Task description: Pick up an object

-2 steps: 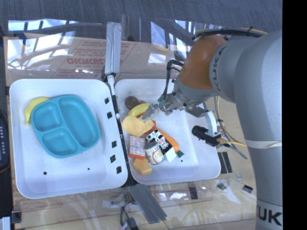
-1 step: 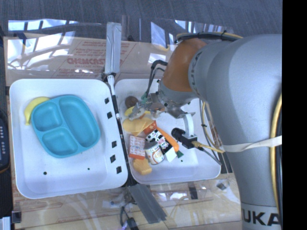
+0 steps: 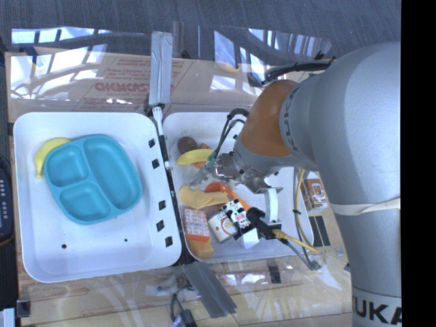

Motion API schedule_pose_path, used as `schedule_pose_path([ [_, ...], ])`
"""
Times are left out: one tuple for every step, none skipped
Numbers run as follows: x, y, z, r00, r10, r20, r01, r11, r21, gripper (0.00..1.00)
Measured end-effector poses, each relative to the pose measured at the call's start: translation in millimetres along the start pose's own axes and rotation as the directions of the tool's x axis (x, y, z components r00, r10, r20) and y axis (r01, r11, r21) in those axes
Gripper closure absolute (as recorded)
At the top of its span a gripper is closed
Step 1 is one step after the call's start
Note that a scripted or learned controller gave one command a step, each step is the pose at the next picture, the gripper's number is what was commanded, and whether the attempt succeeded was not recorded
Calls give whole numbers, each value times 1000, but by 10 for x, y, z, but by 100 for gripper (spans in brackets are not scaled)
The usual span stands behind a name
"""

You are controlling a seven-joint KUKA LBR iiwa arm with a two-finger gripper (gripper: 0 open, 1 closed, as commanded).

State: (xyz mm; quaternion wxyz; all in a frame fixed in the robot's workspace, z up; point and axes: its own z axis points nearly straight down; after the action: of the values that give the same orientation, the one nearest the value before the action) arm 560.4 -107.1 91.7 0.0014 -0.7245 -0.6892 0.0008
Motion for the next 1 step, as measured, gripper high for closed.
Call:
schedule_pose_path([
  [83, -678, -12, 1000, -30, -1, 30, 1000, -4, 0],
])
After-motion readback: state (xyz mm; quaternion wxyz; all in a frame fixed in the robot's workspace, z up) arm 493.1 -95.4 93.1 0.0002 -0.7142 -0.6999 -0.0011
